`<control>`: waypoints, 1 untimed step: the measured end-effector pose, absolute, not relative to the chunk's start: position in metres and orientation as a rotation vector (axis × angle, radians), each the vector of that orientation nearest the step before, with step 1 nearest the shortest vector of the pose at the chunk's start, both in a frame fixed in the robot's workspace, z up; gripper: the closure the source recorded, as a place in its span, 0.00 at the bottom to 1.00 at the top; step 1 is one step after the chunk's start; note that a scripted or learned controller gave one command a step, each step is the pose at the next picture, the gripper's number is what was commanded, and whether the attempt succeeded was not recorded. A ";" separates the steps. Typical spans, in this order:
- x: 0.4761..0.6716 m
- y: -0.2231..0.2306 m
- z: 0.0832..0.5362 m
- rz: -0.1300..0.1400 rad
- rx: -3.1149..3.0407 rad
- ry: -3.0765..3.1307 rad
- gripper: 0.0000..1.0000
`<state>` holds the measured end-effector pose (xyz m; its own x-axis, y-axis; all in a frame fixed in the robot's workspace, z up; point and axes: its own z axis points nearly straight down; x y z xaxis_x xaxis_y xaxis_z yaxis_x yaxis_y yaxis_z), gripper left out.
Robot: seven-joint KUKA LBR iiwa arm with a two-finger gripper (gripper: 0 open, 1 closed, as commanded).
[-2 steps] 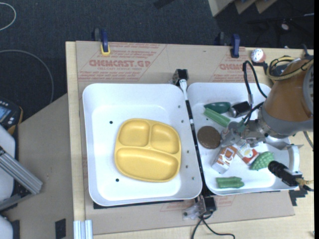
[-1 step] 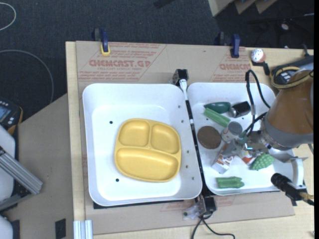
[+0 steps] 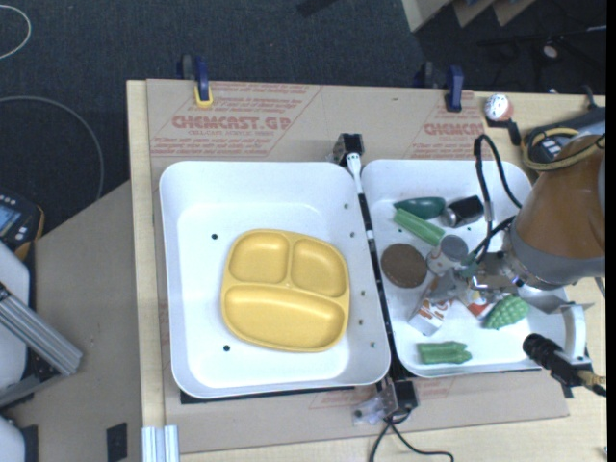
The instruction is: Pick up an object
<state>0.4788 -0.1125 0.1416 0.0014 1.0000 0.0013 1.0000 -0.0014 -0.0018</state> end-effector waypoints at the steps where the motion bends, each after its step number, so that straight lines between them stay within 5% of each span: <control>1: 0.479 -0.112 0.142 0.001 -2.221 -2.218 0.00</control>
